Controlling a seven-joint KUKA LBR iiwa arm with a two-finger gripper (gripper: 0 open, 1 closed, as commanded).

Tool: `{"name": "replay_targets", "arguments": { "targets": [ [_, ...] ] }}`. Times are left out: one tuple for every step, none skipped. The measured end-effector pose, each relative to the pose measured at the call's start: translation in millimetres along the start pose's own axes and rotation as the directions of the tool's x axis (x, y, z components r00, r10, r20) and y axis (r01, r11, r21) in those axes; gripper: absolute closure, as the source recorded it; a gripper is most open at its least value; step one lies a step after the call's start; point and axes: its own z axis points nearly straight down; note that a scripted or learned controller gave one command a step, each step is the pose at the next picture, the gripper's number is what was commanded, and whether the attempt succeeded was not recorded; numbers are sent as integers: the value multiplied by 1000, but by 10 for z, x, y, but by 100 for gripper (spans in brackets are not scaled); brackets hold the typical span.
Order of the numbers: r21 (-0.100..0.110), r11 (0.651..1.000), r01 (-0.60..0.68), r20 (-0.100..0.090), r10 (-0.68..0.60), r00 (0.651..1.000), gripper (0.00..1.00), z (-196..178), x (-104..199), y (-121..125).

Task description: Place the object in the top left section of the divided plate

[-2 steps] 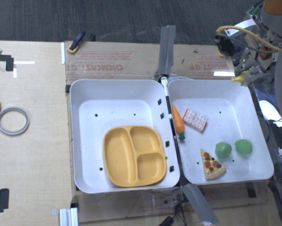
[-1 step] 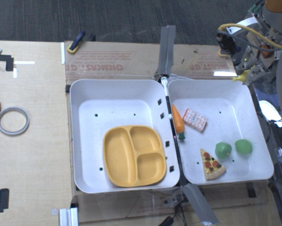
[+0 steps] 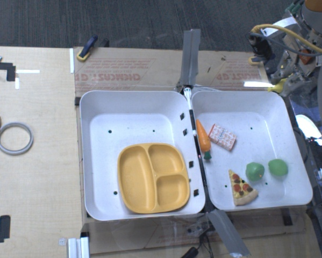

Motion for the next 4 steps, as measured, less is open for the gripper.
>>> {"name": "replay_targets", "arguments": {
  "targets": [
    [1,1000,1,6,-1,1000,100,-61,-4,9],
    [2,1000,2,12,-2,1000,100,-123,-8,18],
    [-7,1000,-6,-45,6,999,100,486,10,-20],
    [-8,1000,-4,-41,3,999,100,405,7,-18]
  ]
}}
